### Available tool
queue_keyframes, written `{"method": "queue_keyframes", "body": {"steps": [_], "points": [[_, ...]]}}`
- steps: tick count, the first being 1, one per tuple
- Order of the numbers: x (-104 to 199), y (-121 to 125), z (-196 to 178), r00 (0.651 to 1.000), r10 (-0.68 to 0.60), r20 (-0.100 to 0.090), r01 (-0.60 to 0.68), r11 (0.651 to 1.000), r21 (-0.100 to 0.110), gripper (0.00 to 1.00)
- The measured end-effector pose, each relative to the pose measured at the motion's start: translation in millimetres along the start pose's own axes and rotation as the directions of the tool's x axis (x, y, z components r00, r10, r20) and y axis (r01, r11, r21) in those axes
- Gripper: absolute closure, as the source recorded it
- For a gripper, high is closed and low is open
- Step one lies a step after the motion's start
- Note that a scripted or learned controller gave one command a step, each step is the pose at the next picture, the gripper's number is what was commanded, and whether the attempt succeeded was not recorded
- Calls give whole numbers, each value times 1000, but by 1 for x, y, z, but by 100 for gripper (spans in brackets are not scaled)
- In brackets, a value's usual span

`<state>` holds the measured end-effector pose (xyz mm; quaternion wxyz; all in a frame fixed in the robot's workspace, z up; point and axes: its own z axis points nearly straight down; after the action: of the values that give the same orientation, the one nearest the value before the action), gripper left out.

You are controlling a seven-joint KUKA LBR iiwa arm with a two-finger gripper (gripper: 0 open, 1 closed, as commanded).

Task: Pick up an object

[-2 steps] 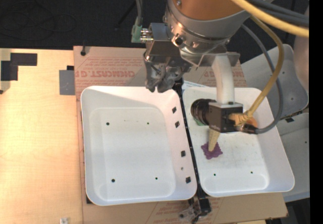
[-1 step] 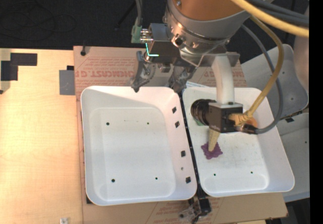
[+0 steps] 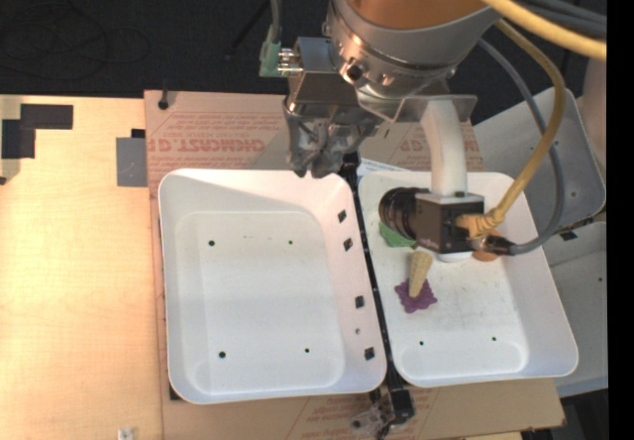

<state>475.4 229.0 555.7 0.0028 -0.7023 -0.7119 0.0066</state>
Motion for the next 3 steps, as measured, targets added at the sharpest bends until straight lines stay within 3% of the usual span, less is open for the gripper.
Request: {"method": "queue_keyframes", "body": {"steps": [1, 2, 3], "points": [[0, 0, 0, 1000, -1, 0, 1, 1000, 1, 0], [0, 0, 0, 1000, -1, 0, 1, 1000, 1, 0], [1, 0, -9, 1000, -6, 2, 6, 1000, 5, 100]]}}
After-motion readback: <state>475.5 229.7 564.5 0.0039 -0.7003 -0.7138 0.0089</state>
